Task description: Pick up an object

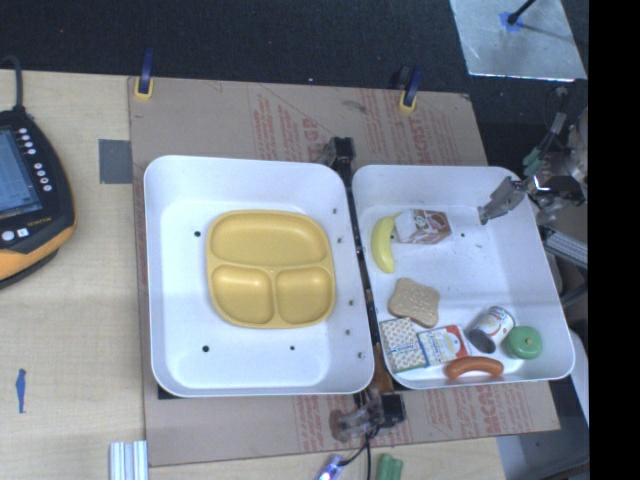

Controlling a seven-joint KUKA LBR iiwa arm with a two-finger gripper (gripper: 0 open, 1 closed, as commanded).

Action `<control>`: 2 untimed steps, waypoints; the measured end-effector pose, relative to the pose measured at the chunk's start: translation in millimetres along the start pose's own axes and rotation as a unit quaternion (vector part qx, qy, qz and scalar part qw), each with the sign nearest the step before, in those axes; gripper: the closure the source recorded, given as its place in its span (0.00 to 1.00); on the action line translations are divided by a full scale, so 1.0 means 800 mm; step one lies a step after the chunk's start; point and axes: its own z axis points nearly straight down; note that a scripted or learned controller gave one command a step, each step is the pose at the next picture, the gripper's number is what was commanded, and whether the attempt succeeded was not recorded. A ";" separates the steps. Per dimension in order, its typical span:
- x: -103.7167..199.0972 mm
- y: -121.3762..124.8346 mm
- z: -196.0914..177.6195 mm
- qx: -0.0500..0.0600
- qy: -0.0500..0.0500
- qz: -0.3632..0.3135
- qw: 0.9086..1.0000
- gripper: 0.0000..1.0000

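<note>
The gripper point(497, 206) hangs at the upper right corner of the right bin point(520, 278), and I cannot tell how it is set. Nothing is caught in it. The pickable things lie lower and to the left: a banana point(383, 244) beside a wrapped packet point(422, 227), a slice of bread point(414, 302), a small can point(491, 326) and a sausage point(474, 369) near the front wall. The banana or bread looks easiest, lying apart from neighbours; I'd come straight down over the middle, clear of the wall. The yellow divided plate point(270, 268) sits in the left bin point(170, 268)
</note>
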 end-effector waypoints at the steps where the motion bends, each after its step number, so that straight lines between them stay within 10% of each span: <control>1: 0.062 0.009 0.134 0.001 0.000 -0.001 1.000 0.00; 2: 0.127 0.107 0.081 -0.001 0.001 0.000 1.000 0.00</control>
